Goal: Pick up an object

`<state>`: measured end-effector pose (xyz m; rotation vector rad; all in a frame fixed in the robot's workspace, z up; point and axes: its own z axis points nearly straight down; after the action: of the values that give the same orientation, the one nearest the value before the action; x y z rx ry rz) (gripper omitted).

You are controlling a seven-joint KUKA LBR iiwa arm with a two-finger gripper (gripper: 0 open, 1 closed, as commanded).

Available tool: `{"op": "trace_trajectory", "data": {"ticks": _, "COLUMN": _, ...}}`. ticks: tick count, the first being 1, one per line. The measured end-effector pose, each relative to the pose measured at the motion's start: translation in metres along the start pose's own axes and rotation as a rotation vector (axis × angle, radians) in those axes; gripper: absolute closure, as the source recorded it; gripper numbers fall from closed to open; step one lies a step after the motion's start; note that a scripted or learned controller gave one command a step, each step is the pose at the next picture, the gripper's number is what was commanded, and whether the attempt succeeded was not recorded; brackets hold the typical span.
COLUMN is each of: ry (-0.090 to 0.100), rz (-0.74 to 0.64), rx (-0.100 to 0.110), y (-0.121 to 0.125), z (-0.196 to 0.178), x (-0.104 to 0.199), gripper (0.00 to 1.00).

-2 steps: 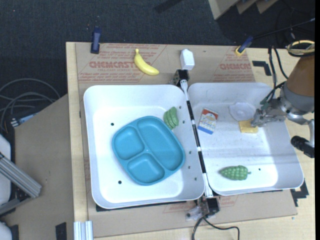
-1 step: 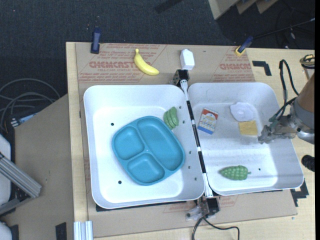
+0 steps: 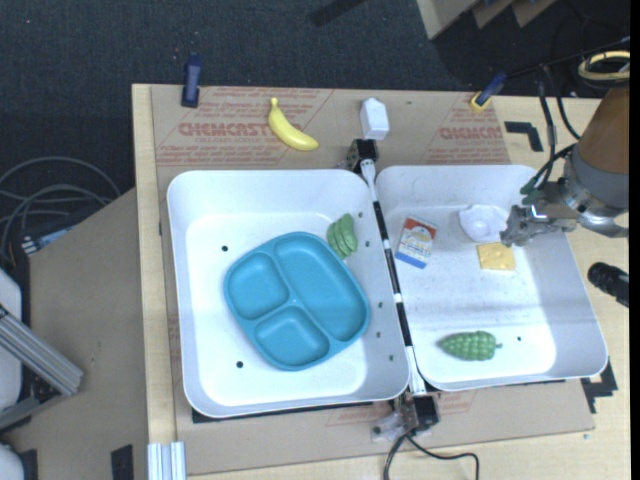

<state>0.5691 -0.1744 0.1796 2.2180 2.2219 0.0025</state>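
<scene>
The right bin (image 3: 560, 298) holds a yellow cheese-like block (image 3: 496, 257), a small red and white carton (image 3: 415, 242), a clear white cup (image 3: 479, 222) and a green bunch of grapes (image 3: 470, 345). My gripper (image 3: 517, 230) hangs over the bin's upper right part, just above the yellow block and beside the cup. In the left bin (image 3: 200, 268) a blue divided tray (image 3: 293, 299) lies with a green pickle-like item (image 3: 343, 235) at its upper right corner.
A yellow banana (image 3: 289, 129) lies on the cardboard behind the left bin. A white clip (image 3: 374, 118) and blue clamps (image 3: 191, 80) sit at the board's back edge. The arm's orange band (image 3: 608, 138) stands at the right.
</scene>
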Motion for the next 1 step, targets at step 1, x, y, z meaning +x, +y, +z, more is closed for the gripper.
{"op": "trace_trajectory", "data": {"ticks": 1, "ry": -0.001, "rz": 0.0, "rx": -0.001, "y": 0.0001, "z": -0.0097, "x": -0.0004, "gripper": 1.0}}
